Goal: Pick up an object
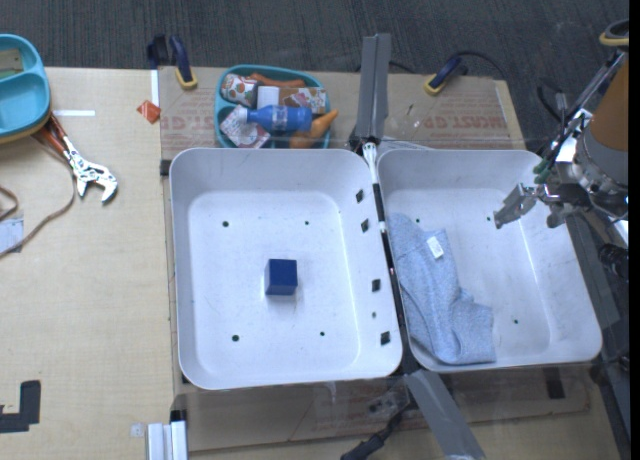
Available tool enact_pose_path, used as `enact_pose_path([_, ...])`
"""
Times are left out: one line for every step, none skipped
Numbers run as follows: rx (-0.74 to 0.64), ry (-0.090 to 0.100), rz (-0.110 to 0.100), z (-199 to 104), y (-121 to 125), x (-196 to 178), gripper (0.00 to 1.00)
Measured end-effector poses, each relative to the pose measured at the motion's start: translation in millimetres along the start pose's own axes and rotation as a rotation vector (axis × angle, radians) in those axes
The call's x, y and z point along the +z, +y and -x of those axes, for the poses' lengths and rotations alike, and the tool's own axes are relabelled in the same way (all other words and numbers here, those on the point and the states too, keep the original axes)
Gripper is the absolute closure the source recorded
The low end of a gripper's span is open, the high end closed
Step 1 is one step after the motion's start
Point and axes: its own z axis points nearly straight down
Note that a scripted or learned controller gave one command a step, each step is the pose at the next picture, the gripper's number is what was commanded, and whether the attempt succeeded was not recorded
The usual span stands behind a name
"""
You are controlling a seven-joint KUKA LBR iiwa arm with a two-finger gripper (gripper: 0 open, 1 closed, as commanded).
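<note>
Gripper (528,204) hangs at the three o'clock side of the scene, over the right bin (560,348) near its upper right wall; its fingers look spread apart with nothing between them. From the gripper, the grey cloth (440,293) lies at about seven o'clock, crumpled along the right bin's left half with a small white tag on its upper part. The blue block (282,276) sits well apart from it at nine o'clock, alone near the middle of the left bin (190,248). A raised divider where the two bin walls meet, with small black clips along it, stands between gripper and block. The floor of the right bin to the cloth's three o'clock is bare, and bare floor surrounds the block on every side. At twelve o'clock beyond the left bin, a teal tub (270,108) holds mixed items. A wrench (85,173) lies on the bench (80,298) at nine o'clock, just below a blue tray (20,83) at the bench's edge.
</note>
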Motion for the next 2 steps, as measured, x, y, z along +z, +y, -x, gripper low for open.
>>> enact_pose_path([0.095, -0.001, 0.005, -72.1, 84.9, 108.5, 0.00])
enact_pose_path([0.067, 0.000, 0.002, -43.5, -14.9, 90.6, 0.00])
